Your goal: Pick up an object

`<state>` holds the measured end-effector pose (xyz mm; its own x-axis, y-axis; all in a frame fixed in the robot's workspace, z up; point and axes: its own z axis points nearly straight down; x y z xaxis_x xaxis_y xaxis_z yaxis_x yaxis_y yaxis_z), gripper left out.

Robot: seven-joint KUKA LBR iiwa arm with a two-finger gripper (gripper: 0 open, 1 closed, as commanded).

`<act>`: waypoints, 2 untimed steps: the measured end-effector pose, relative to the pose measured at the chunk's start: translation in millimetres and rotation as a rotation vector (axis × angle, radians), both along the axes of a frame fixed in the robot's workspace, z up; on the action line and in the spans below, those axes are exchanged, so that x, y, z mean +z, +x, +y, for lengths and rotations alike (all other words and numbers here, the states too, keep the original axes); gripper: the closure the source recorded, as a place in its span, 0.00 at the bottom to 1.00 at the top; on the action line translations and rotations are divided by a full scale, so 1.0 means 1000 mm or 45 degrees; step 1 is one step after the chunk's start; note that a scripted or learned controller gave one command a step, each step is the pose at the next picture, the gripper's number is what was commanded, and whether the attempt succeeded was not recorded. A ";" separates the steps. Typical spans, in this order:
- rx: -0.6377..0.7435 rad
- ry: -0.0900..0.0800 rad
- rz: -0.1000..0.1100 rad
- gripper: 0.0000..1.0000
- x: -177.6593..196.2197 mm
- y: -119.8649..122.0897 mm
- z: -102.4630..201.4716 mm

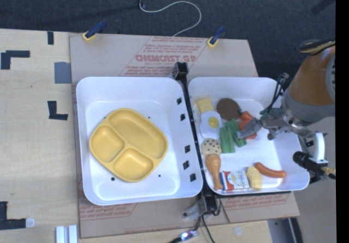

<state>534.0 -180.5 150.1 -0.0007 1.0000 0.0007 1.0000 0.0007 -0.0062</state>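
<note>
Camera view is giving us two white bins side by side. We are counting one yellow tray point(128, 143), glossy plastic with three compartments, lying in the left bin point(87, 94). Right of that tray, the right bin point(289, 154) is holding about nine toy foods: a pale cheese square point(204, 105), a fried egg point(210, 123), a brown round patty point(228, 108), a speckled cookie point(210, 146), a drumstick point(214, 166), a green vegetable piece point(228, 137), a small carton point(235, 179), a corn piece point(254, 177) and a sausage point(269, 170). Both bins are sitting on cardboard over a wooden bench beside dark carpet. Farthest right of the tray, our gripper point(246, 127) is clenching on an orange-red piece point(248, 123) near the patty.
</note>
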 end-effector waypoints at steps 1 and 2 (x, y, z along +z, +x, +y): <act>0.000 0.003 -0.002 0.00 -0.062 0.005 0.004; 0.000 0.002 -0.007 0.00 -0.063 0.006 0.004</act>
